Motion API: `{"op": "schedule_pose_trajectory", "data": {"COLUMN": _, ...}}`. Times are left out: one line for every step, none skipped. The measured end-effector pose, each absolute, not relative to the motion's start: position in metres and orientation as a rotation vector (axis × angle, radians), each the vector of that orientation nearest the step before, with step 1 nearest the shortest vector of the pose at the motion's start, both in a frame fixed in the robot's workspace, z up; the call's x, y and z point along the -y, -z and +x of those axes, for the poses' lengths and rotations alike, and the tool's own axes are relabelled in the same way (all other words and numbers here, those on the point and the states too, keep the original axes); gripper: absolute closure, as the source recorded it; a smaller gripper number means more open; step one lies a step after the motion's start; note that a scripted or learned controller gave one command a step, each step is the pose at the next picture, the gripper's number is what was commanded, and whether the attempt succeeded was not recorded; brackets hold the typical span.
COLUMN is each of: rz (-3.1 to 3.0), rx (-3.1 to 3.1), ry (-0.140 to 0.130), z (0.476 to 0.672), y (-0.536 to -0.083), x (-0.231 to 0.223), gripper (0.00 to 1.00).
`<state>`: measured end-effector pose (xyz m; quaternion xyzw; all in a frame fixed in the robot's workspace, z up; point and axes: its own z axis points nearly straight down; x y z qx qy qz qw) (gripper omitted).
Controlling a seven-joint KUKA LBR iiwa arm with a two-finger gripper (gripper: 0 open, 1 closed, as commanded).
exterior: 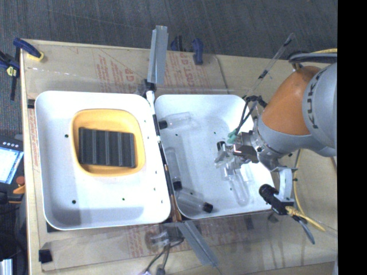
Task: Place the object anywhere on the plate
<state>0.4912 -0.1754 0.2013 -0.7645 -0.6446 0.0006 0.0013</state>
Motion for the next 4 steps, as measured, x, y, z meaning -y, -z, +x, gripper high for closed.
{"op": "schedule_pose_trajectory", "data": {"rz": -2.15, "rx": 2.289, "ry": -0.001, "z": 0.545, "y": -0.252, "x": 0.127, "gripper": 1.0}}
{"op": "schedule_pose_trajectory", "data": {"rz": -1.923, "rx": 2.481, "ry": -0.002, "z": 0.597, "y": -0.22, "x": 0.06, "gripper": 1.0}}
{"op": "schedule_pose_trajectory", "data": {"rz": -1.683, "rx": 2.653, "ry": 0.0, "z": 0.612, "y": -0.209, "x": 0.012, "gripper": 1.0}}
{"op": "schedule_pose_trajectory", "data": {"rz": -1.683, "rx": 2.653, "ry": 0.0, "z": 0.613, "y": -0.209, "x": 0.012, "gripper": 0.0}}
